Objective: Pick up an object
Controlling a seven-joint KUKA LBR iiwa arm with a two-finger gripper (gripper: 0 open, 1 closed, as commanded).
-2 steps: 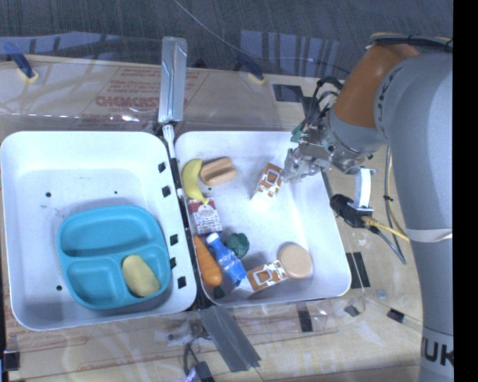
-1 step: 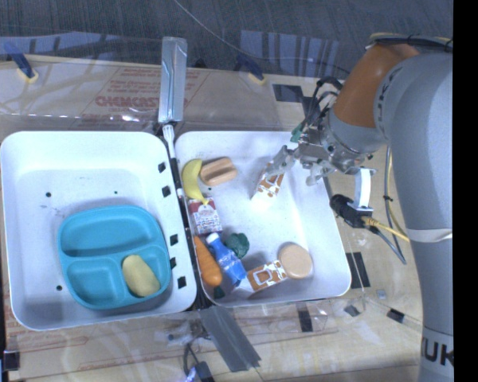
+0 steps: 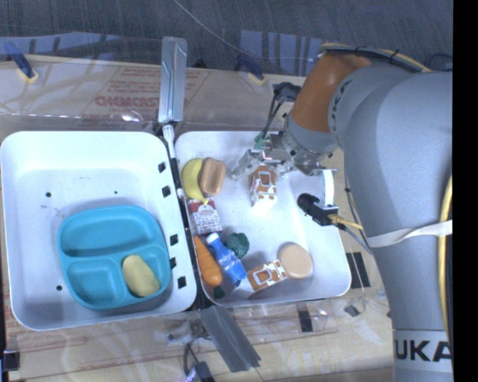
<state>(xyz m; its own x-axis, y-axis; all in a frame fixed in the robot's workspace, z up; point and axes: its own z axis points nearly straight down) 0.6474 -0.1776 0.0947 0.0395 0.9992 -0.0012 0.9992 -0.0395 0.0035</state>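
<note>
My gripper (image 3: 264,168) hangs over the upper middle of the right bin (image 3: 331,281). A small orange and white carton (image 3: 263,188) sits directly under its tip, touching or very close to it; whether it is gripped cannot be seen. Along the bin's left wall lie a yellow fruit (image 3: 192,178), a tan bun (image 3: 213,176), a red and white packet (image 3: 205,213), a carrot (image 3: 209,264) and a blue bottle (image 3: 226,261). A dark green piece (image 3: 240,243), a second orange and white carton (image 3: 267,276) and a round tan disc (image 3: 295,260) lie near the front.
The left bin (image 3: 32,157) holds a blue divided plate (image 3: 103,245) with a yellow oval object (image 3: 141,275) in its front right compartment. The grey arm (image 3: 390,157) covers the right bin's right side. A metal bracket (image 3: 173,78) stands behind the divider.
</note>
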